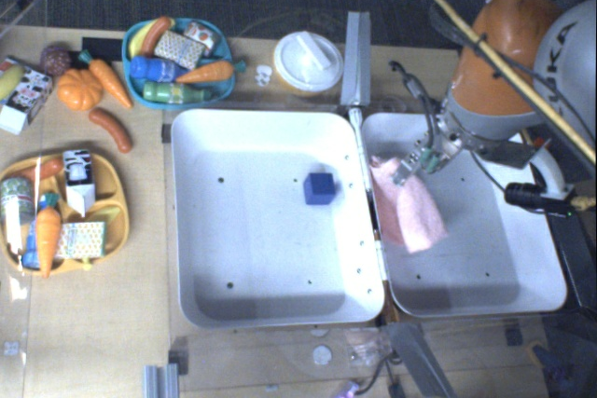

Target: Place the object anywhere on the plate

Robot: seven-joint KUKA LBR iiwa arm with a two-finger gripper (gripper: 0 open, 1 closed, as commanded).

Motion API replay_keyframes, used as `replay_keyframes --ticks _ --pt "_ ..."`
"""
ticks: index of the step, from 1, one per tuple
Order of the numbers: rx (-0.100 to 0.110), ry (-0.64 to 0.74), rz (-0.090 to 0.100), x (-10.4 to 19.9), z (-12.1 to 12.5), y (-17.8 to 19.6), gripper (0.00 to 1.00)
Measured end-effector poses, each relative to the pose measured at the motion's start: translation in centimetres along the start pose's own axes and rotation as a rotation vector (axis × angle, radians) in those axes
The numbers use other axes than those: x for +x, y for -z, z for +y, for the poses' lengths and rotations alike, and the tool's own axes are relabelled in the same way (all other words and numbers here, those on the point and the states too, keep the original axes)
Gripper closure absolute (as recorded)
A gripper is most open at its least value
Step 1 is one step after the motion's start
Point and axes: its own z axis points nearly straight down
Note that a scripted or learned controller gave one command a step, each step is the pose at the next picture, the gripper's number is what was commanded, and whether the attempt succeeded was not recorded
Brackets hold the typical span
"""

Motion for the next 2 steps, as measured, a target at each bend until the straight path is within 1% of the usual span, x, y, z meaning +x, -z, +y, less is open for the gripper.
replay_keyframes --ticks 1,2 --pt "-0.001 0.400 0.000 4.4 2.2 1.0 1.00" --pt "-0.003 0.799 -0.002 9.3 5.1 0.5 1.00"
